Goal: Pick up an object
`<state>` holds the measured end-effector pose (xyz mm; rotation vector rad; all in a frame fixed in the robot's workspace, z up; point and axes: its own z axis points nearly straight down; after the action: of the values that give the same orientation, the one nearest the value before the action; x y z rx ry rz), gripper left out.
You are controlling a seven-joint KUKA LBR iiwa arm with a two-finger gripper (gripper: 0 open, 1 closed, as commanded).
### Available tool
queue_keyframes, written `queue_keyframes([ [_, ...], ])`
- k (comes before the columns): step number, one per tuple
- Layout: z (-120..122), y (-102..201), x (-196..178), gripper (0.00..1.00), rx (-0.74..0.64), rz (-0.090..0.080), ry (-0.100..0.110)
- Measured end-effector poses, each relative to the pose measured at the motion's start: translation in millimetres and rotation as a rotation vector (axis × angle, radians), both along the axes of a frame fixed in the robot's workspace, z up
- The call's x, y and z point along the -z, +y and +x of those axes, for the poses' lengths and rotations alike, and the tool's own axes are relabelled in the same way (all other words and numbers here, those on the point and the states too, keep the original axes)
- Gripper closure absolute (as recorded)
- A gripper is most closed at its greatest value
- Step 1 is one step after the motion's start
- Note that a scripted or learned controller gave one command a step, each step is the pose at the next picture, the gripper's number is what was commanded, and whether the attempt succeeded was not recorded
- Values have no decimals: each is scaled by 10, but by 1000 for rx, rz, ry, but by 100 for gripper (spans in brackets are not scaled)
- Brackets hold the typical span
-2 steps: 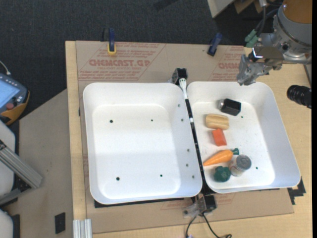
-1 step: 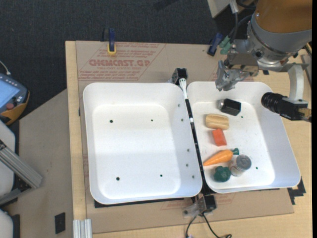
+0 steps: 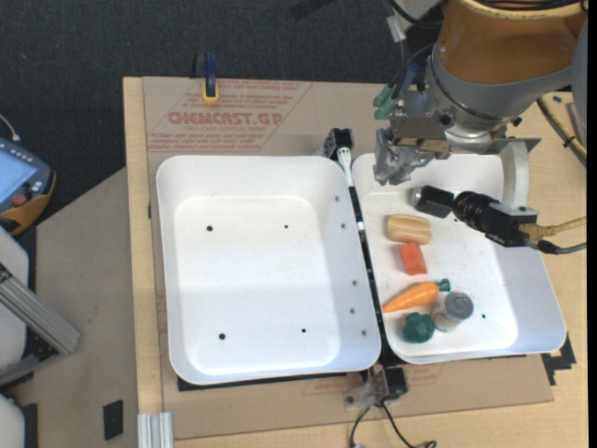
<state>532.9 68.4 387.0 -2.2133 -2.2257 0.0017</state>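
Hovering at the upper middle-right of the frame, our end effector (image 3: 396,168) is hanging over the top-left corner of the right bin (image 3: 532,292); we cannot tell how it is set, and we are seeing nothing in its grasp. Lower in that bin, the tan block (image 3: 409,230), orange block (image 3: 413,258), carrot (image 3: 411,296), green piece (image 3: 418,327) and small can (image 3: 454,309) are lying untouched. Judging by this, we are not yet picking anything; choosing, descending and lifting are all remaining.

Arm (image 3: 508,35) cut by top edge; hides right bin's (image 3: 532,297) far corner.
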Motion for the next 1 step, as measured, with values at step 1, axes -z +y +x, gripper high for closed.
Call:
queue_keyframes([
  [1,-504,23,250,100,5,-1,4],
])
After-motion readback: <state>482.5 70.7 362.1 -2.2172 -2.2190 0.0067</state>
